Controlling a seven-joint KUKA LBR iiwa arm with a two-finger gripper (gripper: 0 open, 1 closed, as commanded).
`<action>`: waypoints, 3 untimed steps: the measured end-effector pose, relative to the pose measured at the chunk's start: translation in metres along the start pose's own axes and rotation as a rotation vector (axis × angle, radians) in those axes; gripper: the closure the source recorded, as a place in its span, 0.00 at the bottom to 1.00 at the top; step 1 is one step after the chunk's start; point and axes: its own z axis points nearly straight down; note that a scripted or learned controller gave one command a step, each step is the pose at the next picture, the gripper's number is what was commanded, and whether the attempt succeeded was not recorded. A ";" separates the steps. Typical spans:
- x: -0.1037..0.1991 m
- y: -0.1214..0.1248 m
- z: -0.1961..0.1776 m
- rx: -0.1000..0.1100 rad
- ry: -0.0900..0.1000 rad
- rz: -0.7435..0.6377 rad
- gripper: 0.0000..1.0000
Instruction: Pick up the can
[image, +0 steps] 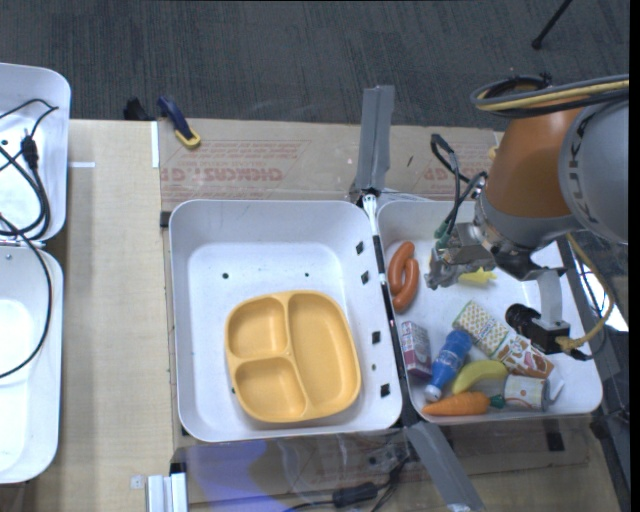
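Observation:
A small can (527, 391) with a red and white label lies on its side in the front right corner of the right bin (590, 395). My gripper (447, 272) hangs over the back half of that bin, well behind and left of the can. It is just right of an orange-red sausage (403, 274). A small yellow piece (481, 276) shows at the gripper's right side. Nothing can be seen held in the gripper.
The right bin also holds a pink-purple packet (415, 346), a blue bottle (447, 362), a banana (478, 374), a carrot (458, 404) and a patterned box (482, 328). A yellow divided plate (291, 354) lies in the left bin (200, 300). A black cable end (530, 322) hangs near the box.

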 end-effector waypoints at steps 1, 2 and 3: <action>0.000 0.000 0.000 0.000 0.000 0.000 0.00; -0.048 -0.039 0.074 0.000 0.001 0.019 0.00; -0.135 -0.002 -0.112 -0.002 -0.002 0.131 0.00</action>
